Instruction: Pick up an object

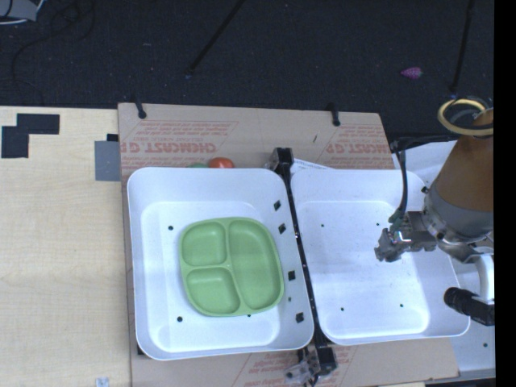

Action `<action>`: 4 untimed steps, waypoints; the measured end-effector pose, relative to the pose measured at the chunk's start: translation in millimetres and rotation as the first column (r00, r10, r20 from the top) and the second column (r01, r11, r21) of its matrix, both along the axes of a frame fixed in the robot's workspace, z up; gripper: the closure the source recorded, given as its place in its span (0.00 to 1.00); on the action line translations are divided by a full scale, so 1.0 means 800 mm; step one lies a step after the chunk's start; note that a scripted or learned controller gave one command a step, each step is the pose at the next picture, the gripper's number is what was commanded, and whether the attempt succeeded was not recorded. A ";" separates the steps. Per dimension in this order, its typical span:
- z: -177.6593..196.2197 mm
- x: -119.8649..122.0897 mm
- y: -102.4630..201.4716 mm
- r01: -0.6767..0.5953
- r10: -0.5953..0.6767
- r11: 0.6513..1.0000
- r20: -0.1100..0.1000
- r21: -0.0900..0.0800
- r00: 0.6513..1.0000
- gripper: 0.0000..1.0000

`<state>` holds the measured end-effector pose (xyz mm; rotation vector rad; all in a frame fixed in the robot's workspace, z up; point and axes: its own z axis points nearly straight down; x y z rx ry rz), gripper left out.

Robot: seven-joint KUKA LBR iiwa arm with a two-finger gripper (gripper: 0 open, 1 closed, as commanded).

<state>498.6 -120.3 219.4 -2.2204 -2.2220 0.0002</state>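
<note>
Gripper (389, 244) sits over the right bin (363, 329), near that bin's right side, arm coming in from the right edge. Can't tell from this angle whether the jaws are open or closed; the tip is small and dark, and nothing is visibly caught in it.

The obvious pick candidate is the green divided plate (231, 265), lying flat on the floor of the left bin (153, 216). So the target lies to camera-left of the jaws, well apart, with the black divider (294, 248) between the two bins in the way. The plate also looks slightly lower in frame than the gripper tip.

The plate is a rounded square with three compartments, so no real long axis. It's rotated a bit against the bin walls. My read: the best grip is on the rim or one of the inner ridges, since it's flat and wide.

A small red-orange object (220, 164) peeks out behind the left bin's back wall, resting on the cardboard (242, 135). It's mostly hidden, so a poor target.

The next move needs a lift and a traverse left over the divider.
</note>
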 end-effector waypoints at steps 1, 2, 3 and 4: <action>0.007 0.008 0.055 -0.002 0.002 1.000 -0.001 0.001 1.000 1.00; 0.002 0.008 0.108 -0.002 0.002 1.000 -0.004 0.002 1.000 1.00; -0.006 0.002 0.179 -0.003 0.003 1.000 -0.005 0.001 1.000 1.00; -0.013 0.008 0.250 -0.004 0.004 1.000 -0.004 0.002 1.000 1.00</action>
